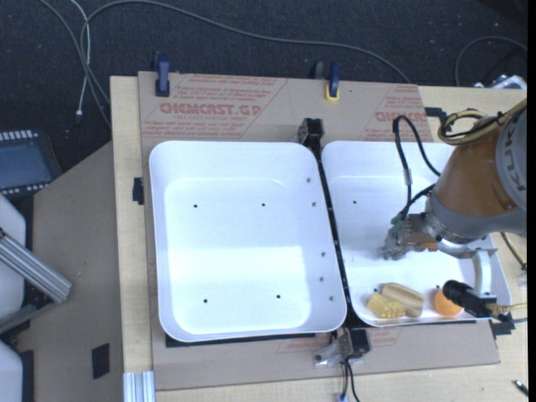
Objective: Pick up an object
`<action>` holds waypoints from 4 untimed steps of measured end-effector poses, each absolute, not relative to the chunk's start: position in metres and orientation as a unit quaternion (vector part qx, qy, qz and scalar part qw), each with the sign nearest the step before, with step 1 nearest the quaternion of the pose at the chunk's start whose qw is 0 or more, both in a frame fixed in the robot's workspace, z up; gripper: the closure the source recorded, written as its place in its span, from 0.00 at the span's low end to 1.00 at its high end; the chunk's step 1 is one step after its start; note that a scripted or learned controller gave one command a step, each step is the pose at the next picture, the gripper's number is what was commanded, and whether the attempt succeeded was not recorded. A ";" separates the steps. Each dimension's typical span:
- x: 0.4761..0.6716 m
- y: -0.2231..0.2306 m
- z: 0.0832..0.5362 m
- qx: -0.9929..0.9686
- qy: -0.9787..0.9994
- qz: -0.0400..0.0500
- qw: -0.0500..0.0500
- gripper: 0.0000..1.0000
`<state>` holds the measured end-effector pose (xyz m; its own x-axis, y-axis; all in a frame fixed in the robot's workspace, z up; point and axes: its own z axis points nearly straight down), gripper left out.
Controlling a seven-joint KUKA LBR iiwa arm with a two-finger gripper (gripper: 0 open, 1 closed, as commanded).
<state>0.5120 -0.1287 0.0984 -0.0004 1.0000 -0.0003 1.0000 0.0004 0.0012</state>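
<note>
Two shallow white bins sit side by side on your tabletop [126, 224], a left bin [243, 241] and a right bin [368, 182], parted by a dark strip running down the middle. Your arm [477, 182] comes in from the right, its orange band over the right bin's far side, and the end effector [402, 239] hangs low over the middle of that right bin, pointing toward the left. You cannot tell from this angle whether it is wide or narrow, because the tip is small and dark against wiring; nothing can be seen held in it.

The things to pick lie in the near part of the right bin, below the end effector and apart from it. You have a tan, bread-like piece [402, 295] lying lengthwise, with a yellow ridged piece [383, 308] just beside it, touching or nearly so, at the near rim. To their right sits an orange ball [449, 303], partly covered by a black part of the arm's mounting.

Blue clamps [162, 72] hold a printed cardboard sheet [209, 107] at the far edge of the tabletop, and loose cables [84, 23] trail over the dark floor beyond.
</note>
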 end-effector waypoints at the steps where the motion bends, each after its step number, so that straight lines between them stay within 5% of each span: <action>1: 0.505 -0.135 0.151 0.707 0.707 0.001 0.002 1.00; 3: 0.497 -0.133 0.253 0.707 0.707 0.001 0.002 1.00; 4: 0.498 -0.075 0.255 0.705 0.709 0.001 0.000 1.00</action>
